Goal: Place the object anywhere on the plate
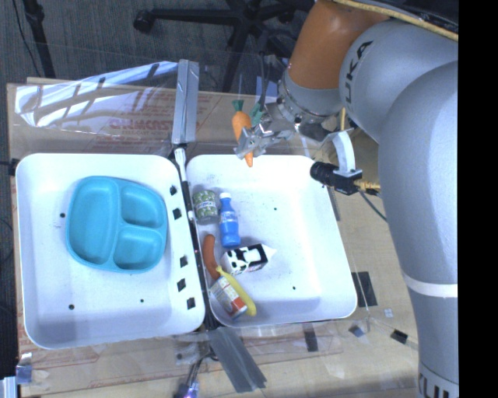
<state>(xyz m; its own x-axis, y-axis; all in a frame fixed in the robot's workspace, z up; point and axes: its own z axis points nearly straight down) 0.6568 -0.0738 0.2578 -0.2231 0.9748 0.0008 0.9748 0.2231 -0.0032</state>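
Carrot [242, 124], the orange toy piece with a green top, hangs above the far rim of the right bin [311, 233], at about twelve o'clock from that bin's middle, and it appears pinched between the fingers of the gripper [253, 144], which look clenched on it; the grip is small in this view, so I judge that with some caution.

Nearest the camera, at six o'clock in the right bin, a small can [228, 296] and a yellow banana [243, 291] lie against the dividing wall, likely because loose things slide to the low edge. Just beyond them are a black-and-white cow toy [247, 258] and a reddish sausage [210, 255], then a blue bottle [229, 221] and a jar of green stuff [205, 204].

At nine o'clock from these, the left bin [47, 295] bears the blue plate [117, 224], a three-part dish lying flat. The carrot is well apart from it, so the carry leftward seems not yet done.

Both bins rest on a wooden bench [117, 116]; beyond it is dark carpet and the legs of a black stand [210, 19].
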